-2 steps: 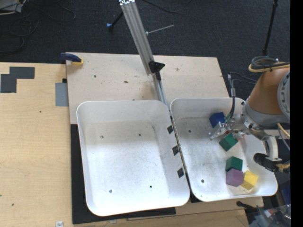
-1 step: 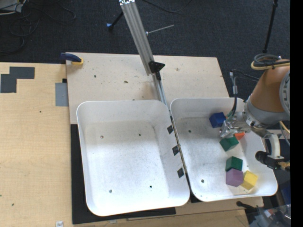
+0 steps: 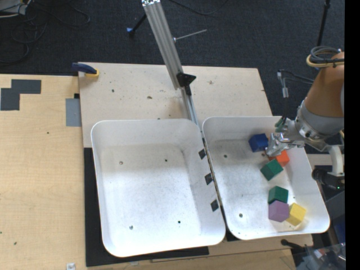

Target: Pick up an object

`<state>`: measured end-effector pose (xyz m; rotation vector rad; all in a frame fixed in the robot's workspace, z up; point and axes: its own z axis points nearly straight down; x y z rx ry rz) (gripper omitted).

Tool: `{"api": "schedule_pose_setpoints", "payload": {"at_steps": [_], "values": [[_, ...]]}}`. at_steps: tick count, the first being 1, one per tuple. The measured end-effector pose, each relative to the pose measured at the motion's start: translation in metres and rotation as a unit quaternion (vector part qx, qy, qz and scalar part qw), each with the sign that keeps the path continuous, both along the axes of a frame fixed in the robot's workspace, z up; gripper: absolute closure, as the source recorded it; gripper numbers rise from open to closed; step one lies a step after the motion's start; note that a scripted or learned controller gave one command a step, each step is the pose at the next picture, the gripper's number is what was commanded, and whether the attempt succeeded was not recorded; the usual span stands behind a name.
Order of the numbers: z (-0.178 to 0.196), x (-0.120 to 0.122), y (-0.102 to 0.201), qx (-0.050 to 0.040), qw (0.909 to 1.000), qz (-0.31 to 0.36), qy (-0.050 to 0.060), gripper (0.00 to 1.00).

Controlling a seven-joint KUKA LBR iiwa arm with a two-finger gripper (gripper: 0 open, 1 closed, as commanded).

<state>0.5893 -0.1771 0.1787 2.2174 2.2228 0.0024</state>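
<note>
The right bin (image 3: 236, 207) holds several small blocks. A blue block (image 3: 258, 143) lies at its upper middle. An orange block (image 3: 283, 158) sits just right of it, mostly under the gripper. A green block (image 3: 271, 169) lies below that. Another green block (image 3: 278, 194), a purple block (image 3: 278, 211) and a yellow block (image 3: 297, 213) cluster near the bin's lower right corner. My gripper (image 3: 275, 148) hangs low over the bin's upper right, between the blue and orange blocks, its metal tips close to the orange one. No block shows between the fingers.
The left bin (image 3: 112, 145) lies beside the right one, with black clips (image 3: 208, 178) along the shared rim. A slanted aluminium post (image 3: 169, 49) rises behind the bins. A blue and yellow clamp (image 3: 86, 69) sits at the board's far left corner.
</note>
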Motion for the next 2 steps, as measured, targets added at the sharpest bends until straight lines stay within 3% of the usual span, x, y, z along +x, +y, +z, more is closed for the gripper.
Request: {"api": "schedule_pose_setpoints", "payload": {"at_steps": [1,2], "values": [[0.043,0.001,-0.001,-0.0003,1.0000,0.000,0.000,1.00],[0.049,0.012,0.060,0.0015,1.0000,0.001,0.001,1.00]]}}
